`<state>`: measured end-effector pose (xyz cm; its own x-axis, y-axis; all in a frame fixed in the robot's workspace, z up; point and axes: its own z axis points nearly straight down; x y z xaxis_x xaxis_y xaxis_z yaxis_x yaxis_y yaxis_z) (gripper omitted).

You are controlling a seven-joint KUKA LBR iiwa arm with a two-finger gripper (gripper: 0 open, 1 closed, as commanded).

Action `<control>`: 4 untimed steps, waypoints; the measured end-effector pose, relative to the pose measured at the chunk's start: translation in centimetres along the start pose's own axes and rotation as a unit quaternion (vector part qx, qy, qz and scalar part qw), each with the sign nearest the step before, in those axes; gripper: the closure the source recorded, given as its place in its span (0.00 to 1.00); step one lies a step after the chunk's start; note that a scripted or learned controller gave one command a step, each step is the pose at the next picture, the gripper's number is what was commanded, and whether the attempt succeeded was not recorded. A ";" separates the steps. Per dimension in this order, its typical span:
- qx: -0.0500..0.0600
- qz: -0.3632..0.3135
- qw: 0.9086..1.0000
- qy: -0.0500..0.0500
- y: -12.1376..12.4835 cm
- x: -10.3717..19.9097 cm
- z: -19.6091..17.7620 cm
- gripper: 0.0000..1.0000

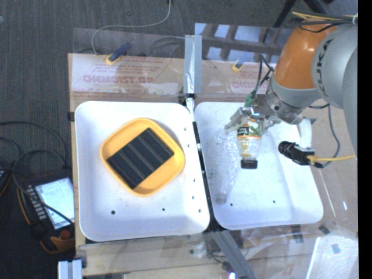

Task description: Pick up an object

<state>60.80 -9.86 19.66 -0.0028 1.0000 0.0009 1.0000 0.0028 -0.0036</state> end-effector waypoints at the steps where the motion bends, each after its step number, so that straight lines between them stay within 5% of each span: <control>1: -0.002 -0.111 0.994 -0.001 2.7 -8.4 10.4 0.00; 2: -0.002 -0.099 0.995 -0.001 4.1 -11.6 1.6 0.00; 3: 0.005 -0.140 0.990 0.005 5.8 -11.8 10.1 0.00; 4: 0.007 -0.141 0.990 0.005 5.7 -11.8 9.4 1.00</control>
<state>66.47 -21.59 10.25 -0.2812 0.9596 0.0131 0.9594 0.2814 -0.0164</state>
